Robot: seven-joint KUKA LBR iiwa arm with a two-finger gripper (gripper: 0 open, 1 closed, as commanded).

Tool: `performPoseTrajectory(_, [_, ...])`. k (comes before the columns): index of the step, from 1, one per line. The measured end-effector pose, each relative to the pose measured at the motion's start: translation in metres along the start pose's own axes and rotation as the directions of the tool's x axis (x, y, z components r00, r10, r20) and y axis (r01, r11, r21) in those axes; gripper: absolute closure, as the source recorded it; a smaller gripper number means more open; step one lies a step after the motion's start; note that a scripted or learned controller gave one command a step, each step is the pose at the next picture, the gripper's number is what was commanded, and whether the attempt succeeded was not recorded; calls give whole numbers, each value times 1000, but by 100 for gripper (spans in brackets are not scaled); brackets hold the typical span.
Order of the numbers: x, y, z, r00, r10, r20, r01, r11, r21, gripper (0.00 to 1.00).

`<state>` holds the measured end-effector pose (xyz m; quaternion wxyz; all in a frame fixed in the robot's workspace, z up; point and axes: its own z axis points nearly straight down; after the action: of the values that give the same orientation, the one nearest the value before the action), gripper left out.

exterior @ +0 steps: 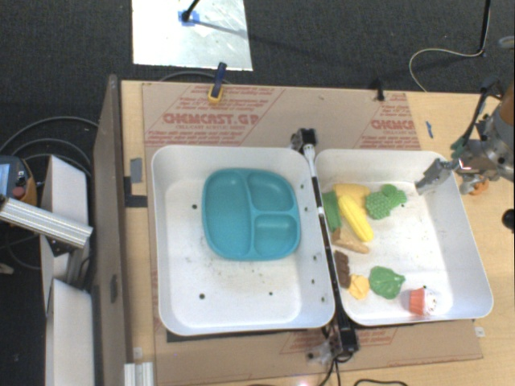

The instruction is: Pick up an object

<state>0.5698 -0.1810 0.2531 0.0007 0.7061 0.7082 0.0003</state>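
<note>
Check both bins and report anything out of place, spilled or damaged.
Nothing stands out. The teal divided plate lies flat in the left bin. The toy foods, among them a yellow corn cob and a green leafy piece, lie loosely inside the right bin, none over the rim. The gripper sits at that bin's far right corner.

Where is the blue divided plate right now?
In the camera view the blue divided plate lies in the left white bin, near its middle, just left of the divider between the two bins.
</note>
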Motion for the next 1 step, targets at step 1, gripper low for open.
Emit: performPoseTrajectory(1, [87, 18, 72, 1000, -9, -5, 10, 1000, 5, 0])
